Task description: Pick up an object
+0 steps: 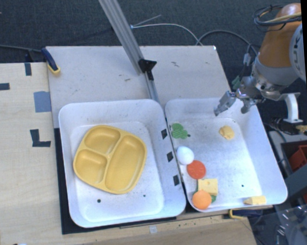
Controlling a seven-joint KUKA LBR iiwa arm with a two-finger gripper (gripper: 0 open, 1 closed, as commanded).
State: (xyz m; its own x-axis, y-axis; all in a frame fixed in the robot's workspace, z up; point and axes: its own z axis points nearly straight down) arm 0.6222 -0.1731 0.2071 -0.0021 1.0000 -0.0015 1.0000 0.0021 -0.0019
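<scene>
My gripper (232, 105) hangs over the far edge of the right bin (262, 153), its two fingers spread apart with nothing between them. A small yellow lump (227, 132) lies just below it on the bin floor. Along the bin's left side sit a green piece (178, 131), a white egg-like ball (185, 155), a red-orange round (196, 170), a yellow cheese block (208, 186) and an orange ball (202, 199). A small yellow wedge (254, 200) lies in the near right corner.
The left bin (69, 126) holds a yellow divided plate (110, 158). A metal pole (124, 32) slants over the bench behind the bins. Cables run across the back of the bench near the arm.
</scene>
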